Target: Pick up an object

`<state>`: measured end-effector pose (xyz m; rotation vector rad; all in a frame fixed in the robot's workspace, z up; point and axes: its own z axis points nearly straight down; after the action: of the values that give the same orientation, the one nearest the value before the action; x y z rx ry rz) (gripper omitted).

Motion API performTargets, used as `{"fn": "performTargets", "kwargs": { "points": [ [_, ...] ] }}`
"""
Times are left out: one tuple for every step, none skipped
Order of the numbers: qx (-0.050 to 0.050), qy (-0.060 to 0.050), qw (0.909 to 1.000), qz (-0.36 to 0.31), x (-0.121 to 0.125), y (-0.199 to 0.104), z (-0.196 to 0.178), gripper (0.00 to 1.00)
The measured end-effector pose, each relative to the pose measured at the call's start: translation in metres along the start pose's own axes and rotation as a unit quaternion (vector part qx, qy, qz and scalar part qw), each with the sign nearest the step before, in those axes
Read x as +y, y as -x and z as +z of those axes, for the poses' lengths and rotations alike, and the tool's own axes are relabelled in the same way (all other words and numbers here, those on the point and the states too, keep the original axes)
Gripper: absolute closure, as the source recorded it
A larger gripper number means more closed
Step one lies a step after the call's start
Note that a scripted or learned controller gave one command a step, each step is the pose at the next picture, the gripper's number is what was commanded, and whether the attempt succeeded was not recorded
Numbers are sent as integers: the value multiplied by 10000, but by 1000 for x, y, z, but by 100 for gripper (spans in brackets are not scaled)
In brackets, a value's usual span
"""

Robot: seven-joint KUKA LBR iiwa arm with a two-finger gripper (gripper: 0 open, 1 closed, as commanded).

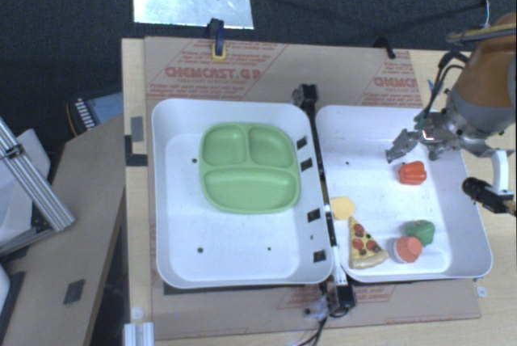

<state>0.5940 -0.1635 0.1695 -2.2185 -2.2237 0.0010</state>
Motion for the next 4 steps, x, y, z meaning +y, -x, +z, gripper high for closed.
{"fn": "performTargets", "kwargs": {
  "points": [
    [1,-3,10000,2,6,1,44,0],
    [-5,29,10000,-3,8,1,67,0],
    [-6,37,10000,-4,8,1,57,100],
    [-8,36,10000,-9,13,2,13,100]
  ]
}}
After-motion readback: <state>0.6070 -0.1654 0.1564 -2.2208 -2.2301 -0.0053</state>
